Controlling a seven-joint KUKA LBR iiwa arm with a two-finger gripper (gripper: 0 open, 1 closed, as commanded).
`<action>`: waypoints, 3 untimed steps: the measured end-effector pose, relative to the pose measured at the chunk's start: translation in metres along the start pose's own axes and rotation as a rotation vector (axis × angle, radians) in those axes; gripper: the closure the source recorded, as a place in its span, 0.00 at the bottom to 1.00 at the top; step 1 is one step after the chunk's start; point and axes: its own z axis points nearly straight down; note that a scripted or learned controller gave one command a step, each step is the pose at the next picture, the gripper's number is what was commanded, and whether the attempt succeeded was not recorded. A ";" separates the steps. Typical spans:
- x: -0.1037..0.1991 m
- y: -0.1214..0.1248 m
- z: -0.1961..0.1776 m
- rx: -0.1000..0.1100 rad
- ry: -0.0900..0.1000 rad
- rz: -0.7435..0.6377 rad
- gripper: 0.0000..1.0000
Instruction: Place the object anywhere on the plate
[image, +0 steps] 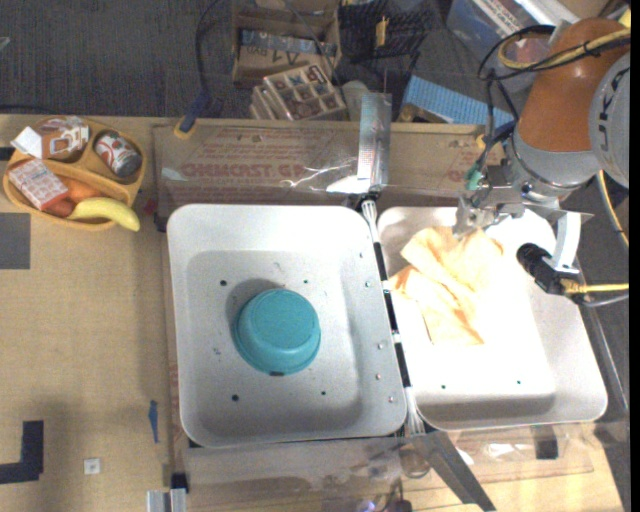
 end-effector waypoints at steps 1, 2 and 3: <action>0.048 0.003 0.006 0.002 0.002 -0.402 1.00; 0.104 0.007 0.003 -0.001 0.002 -0.803 1.00; 0.156 0.022 -0.009 -0.007 -0.001 -1.202 1.00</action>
